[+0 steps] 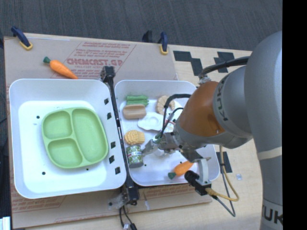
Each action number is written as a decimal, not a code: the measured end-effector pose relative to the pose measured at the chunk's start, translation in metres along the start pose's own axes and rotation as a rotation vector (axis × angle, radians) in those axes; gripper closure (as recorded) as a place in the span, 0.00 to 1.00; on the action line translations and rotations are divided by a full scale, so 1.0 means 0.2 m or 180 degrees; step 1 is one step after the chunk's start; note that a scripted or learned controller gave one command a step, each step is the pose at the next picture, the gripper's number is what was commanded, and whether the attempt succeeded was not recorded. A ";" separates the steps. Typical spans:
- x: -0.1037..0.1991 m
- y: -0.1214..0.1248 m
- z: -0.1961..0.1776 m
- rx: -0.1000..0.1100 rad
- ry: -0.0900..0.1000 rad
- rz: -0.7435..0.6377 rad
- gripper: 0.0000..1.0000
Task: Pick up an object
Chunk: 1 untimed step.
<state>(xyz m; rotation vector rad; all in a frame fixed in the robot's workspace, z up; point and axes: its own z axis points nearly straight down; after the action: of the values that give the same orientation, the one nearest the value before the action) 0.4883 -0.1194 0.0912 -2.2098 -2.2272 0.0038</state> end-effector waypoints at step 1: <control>0.00 0.00 -0.05 0.0002 -0.0001 -0.0018 1.00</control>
<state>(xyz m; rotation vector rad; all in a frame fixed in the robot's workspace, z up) 0.4888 -0.1197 0.1014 -2.2032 -2.2331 0.0048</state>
